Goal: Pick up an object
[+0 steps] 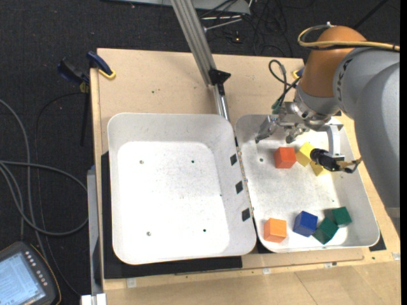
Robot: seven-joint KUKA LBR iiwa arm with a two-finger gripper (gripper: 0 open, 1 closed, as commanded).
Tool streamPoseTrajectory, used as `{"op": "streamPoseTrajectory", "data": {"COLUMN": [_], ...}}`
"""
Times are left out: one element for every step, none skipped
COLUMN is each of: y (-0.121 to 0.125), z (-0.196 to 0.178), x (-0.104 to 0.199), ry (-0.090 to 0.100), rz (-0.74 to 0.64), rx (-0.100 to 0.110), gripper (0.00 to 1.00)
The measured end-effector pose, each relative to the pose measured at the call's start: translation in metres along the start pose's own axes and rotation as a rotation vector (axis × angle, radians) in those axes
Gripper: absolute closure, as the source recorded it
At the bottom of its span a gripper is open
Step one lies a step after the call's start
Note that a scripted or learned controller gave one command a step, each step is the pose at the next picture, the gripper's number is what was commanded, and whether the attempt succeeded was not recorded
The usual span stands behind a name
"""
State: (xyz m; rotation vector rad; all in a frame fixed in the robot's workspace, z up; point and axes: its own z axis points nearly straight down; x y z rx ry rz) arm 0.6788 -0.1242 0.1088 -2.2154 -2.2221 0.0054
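My gripper (277, 137) hangs over the back part of the right bin (362, 196), below the orange wrist band. It is open, with nothing between its fingers. Just in front of it a red-orange block (285, 157) lies on the bin floor, and a yellow block (308, 154) sits next to that on the right. Along the bin's front edge lie an orange block (275, 229), a blue block (306, 223) and two green blocks (326, 231) (342, 216).
The left bin (127, 138) adjoins the right one along a ridge with black clips (240, 186). A metal strut (194, 33) slants down to the bench behind the bins. The grey arm (375, 107) covers the right bin's back right corner.
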Motion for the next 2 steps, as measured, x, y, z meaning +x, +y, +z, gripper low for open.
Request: {"op": "streamPoseTrajectory", "data": {"y": [0.002, 0.002], "z": [-0.015, -0.059], "x": [-0.001, -0.002], "ry": [-0.001, -0.002], "rz": [0.001, 0.003], "rx": [-0.008, -0.012], "gripper": [1.0, 1.0]}}
